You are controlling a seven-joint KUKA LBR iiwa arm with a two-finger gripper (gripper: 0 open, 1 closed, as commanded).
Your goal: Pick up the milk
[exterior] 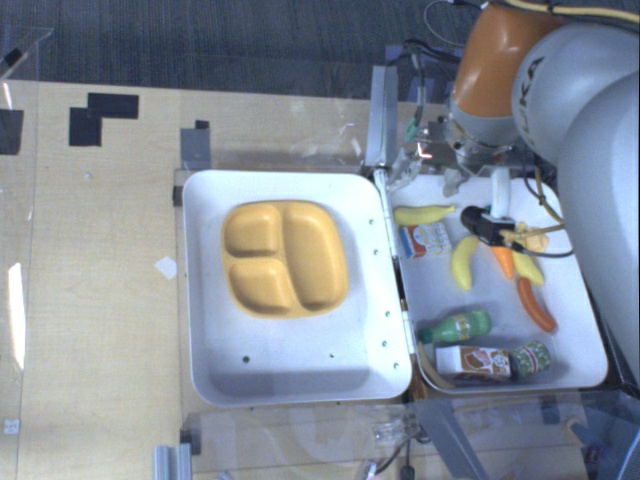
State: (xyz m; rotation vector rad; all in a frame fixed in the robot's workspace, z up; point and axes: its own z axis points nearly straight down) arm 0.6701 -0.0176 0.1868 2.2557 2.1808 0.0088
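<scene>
- Milk [425, 238] lies in the right bin [575, 343], by its left wall, not yet lifted
- Gripper [437, 165] hangs at the bin's far edge; can't tell how open, or holding anything

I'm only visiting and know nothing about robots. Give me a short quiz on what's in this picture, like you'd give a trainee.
1. Multiple choice: what lies in the left bin?
A) a yellow divided plate
B) a green bottle
C) a carrot

2. True or false: the small white carton, probably the milk, lies in the right bin, close beside a banana.

3. Fill in the blank: the band above the wrist of the grey arm is coloured ___.

Key: 1 A; 2 true; 3 orange.
</scene>
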